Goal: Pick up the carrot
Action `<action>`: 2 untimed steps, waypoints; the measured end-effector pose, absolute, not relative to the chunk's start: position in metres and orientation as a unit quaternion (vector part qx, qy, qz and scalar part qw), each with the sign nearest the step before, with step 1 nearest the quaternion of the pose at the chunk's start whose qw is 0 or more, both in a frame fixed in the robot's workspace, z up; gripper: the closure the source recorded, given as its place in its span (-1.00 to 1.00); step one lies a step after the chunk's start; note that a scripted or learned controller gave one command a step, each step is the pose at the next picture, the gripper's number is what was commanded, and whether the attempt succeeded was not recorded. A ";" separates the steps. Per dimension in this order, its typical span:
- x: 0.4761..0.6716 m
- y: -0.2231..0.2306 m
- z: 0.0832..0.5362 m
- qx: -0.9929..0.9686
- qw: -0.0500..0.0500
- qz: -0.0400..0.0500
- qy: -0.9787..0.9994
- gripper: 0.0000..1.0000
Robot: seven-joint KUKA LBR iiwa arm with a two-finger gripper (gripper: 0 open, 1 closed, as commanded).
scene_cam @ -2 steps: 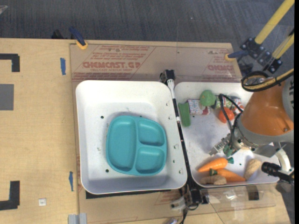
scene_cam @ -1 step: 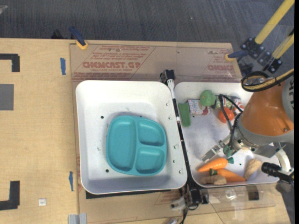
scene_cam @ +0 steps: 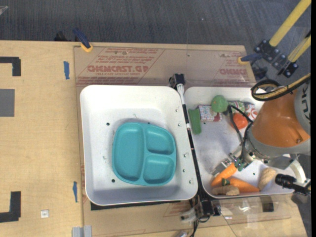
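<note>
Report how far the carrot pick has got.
Done: the gripper is down in the right bin, at the upper end of a carrot. In hand: closing on it; a grasp cannot be confirmed. Left: lifting it; it lies on the bin floor beside a second carrot.

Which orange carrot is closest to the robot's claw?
The upper carrot, right at the gripper. The other carrot lies lower, nearer the bin's bottom edge.
</note>
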State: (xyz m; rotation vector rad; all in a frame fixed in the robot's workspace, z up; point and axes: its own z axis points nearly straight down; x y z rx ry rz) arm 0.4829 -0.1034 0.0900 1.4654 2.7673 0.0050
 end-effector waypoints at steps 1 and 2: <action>0.487 -0.103 0.102 0.469 0.011 0.004 0.883 1.00; 0.486 -0.103 0.101 0.468 0.010 0.003 0.883 -1.00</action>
